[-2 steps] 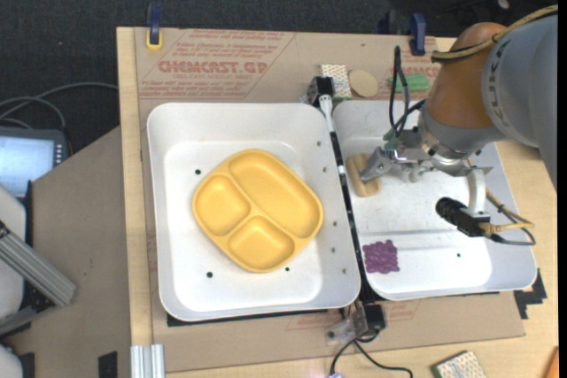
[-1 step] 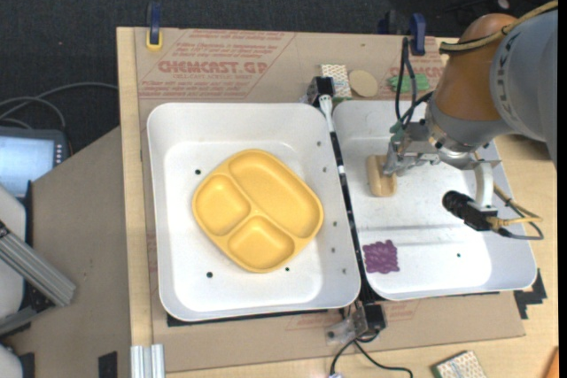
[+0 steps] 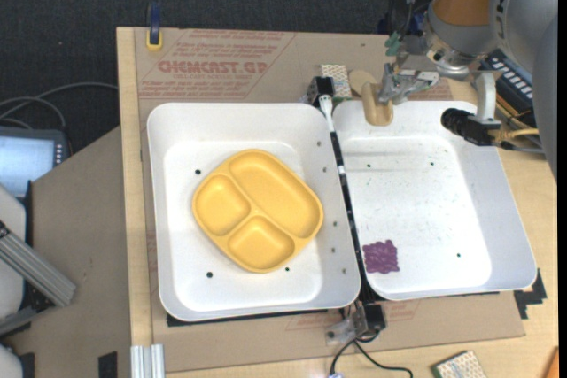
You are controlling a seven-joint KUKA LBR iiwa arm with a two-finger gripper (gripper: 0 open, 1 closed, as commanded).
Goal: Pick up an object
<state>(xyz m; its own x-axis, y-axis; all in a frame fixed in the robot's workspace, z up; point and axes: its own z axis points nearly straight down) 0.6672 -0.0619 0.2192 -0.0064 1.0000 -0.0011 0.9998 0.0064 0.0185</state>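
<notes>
My gripper [image 3: 388, 95] hangs over the far left corner of the right bin [image 3: 496, 217]. It is shut on a tan wooden piece [image 3: 376, 104], which sticks out to the left and below the fingers and overlaps the bin's far rim. A small purple lump [image 3: 381, 256] lies near the front left of the right bin. A yellow divided plate [image 3: 257, 210] lies in the middle of the left bin [image 3: 168, 190].
The two bins meet along a dark seam [image 3: 341, 181]. Both rest on a cardboard sheet [image 3: 213, 62] with red print. A blue and yellow clip [image 3: 155, 27] sits at the cardboard's far left corner.
</notes>
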